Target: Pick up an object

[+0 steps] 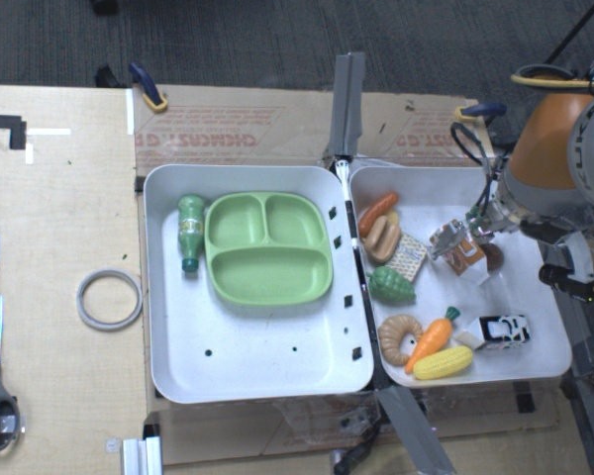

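KUKA arm's pincer (462, 240) lowered in right bin (535, 364) near its far-right edge, apparently to grab brown toy (468, 257); open/shut state can't be told. Toy rests on bin floor beneath.

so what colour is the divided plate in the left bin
Light green, seen clearly in the camera view: the plate.
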Controlling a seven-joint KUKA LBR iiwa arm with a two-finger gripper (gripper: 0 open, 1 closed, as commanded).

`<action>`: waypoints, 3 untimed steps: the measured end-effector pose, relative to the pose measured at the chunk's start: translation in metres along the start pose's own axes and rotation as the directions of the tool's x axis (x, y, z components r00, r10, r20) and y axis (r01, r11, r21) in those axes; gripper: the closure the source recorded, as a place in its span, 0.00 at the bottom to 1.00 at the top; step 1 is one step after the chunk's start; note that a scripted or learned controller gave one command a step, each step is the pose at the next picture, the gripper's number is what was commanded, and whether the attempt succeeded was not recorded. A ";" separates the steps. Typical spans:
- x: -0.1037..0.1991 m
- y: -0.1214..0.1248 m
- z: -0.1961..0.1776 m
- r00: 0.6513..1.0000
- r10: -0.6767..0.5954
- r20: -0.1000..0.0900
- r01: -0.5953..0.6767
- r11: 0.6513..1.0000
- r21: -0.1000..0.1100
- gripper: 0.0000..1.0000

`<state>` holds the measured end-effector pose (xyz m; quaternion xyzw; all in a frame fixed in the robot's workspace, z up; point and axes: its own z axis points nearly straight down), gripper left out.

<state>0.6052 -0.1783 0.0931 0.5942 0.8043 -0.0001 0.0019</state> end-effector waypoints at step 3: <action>-0.035 0.025 0.001 0.974 0.224 -0.001 -0.224 0.974 0.004 0.00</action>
